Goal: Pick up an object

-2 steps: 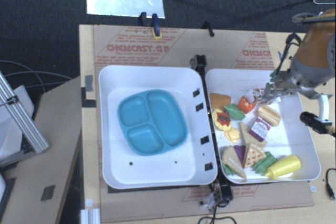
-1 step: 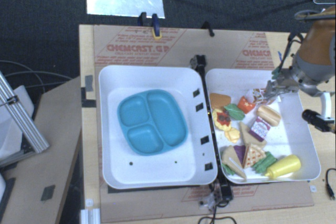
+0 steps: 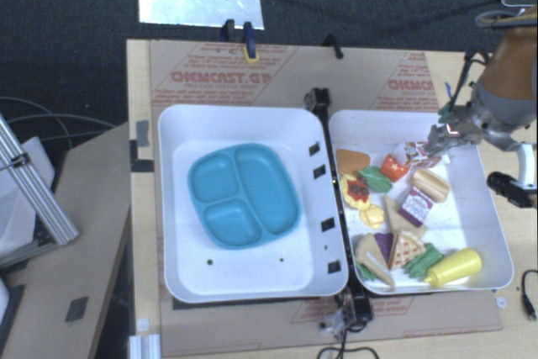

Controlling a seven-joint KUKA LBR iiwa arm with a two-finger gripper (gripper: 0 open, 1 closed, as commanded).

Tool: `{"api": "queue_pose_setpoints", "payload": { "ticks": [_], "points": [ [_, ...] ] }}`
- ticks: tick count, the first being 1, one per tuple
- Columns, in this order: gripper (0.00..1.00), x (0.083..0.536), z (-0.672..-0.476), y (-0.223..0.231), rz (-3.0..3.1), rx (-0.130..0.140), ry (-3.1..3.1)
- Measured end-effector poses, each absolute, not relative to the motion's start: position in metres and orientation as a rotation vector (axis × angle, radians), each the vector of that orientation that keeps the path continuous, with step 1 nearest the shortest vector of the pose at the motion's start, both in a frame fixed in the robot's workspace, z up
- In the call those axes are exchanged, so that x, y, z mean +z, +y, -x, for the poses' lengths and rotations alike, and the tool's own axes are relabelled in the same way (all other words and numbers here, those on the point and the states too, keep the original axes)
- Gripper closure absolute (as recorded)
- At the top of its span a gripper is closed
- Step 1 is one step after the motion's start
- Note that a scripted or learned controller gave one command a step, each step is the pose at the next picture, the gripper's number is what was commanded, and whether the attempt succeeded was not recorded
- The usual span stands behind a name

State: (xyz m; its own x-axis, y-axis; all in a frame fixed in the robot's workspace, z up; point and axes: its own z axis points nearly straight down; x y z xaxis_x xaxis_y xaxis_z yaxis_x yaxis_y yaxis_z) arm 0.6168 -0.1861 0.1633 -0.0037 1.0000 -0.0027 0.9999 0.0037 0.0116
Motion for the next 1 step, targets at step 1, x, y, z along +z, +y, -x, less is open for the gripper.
{"api": "queue_pose_setpoints", "payload": {
  "ticks": [1],
  "points": [
    [1.0,0.1743,-0.6177,-0.1861,-2.207,0.013,2.218]
  ]
}}
